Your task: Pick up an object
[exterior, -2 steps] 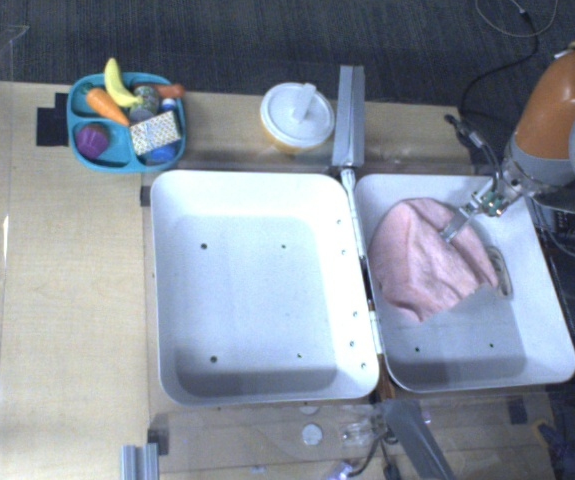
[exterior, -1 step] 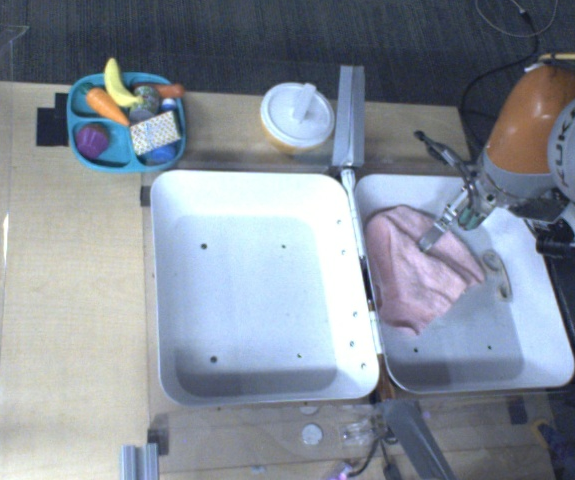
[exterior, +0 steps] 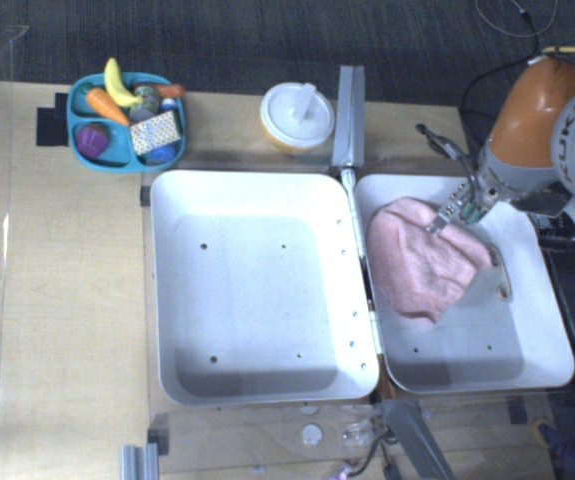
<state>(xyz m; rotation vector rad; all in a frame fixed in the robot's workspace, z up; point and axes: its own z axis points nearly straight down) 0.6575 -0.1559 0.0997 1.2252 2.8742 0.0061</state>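
A crumpled pink cloth (exterior: 422,260) lies in the right white bin (exterior: 507,353), toward its left side. The gripper (exterior: 450,215) reaches in from the upper right under the orange-banded arm (exterior: 532,118). Its tips sit at the cloth's upper right edge, touching or just above the fabric. The view is too small to tell how the fingers stand or whether any cloth is between them.
The left white bin (exterior: 257,288) lies beside the right one, split off by a metal divider (exterior: 350,118). Behind the bins stand a white lidded cup (exterior: 297,115) and a blue tray of toy food (exterior: 125,120). Cables run at the upper right.
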